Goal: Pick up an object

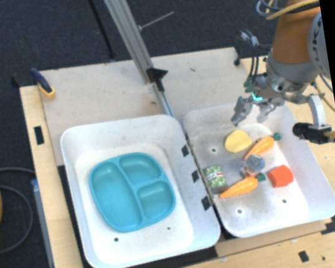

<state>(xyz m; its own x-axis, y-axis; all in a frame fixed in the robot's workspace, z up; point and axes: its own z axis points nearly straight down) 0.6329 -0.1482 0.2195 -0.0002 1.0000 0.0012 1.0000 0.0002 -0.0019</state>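
1. While my arm [293,34] reaches in over the right bin [317,201], my pincer [253,110] hangs above that bin's far edge with its two fingers spread apart and nothing between them.
2. Just below my pincer, inside the right bin, lies a yellow lemon [237,141].
3. Beside the lemon, toward the bin's right wall, lies a small carrot [261,146], tilted.
4. Nearer the bin's middle sits a grey lump [255,163], touching a second, longer carrot [239,187].
5. An orange block [281,176] rests just right of that longer carrot.
6. A green packet [214,176] lies close to the bin's left wall.
7. Left of the right bin, the left bin [81,144] holds a blue divided plate [132,191].
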